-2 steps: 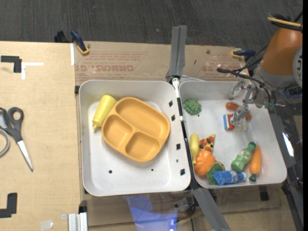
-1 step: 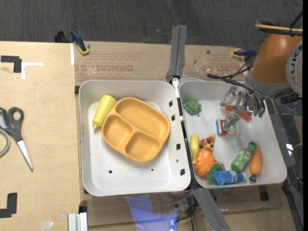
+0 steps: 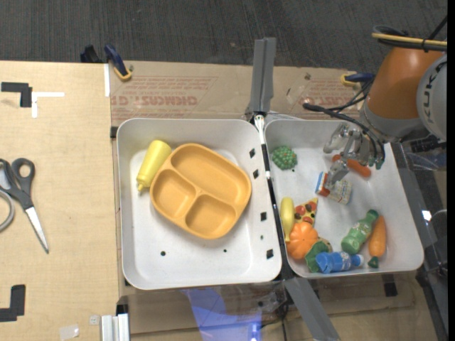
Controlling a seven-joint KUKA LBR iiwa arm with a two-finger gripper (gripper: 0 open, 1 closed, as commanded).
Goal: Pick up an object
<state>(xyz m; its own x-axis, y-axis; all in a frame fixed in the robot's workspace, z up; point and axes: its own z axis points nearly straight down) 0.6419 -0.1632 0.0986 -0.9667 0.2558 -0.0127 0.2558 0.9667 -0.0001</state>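
My gripper (image 3: 344,163) hangs over the upper middle of the right bin (image 3: 405,190), below the arm's orange band. Directly under it lies a small grey, red and blue packet (image 3: 335,188), and a thin orange-red piece (image 3: 360,168) lies beside it. A green knobbly ball (image 3: 284,157) rests to the left of the gripper. Along the bin's front lie a yellow piece (image 3: 286,212), an orange pumpkin-like toy (image 3: 301,239), a green bottle (image 3: 357,233), a carrot (image 3: 377,236) and a blue bottle (image 3: 338,262). I cannot see anything held.
The left bin (image 3: 135,247) holds a yellow divided plate (image 3: 201,189) and a yellow bottle (image 3: 152,163) at its left. Scissors (image 3: 25,197) lie on the bench far left. A grey divider bar (image 3: 261,77) stands between the bins at the back.
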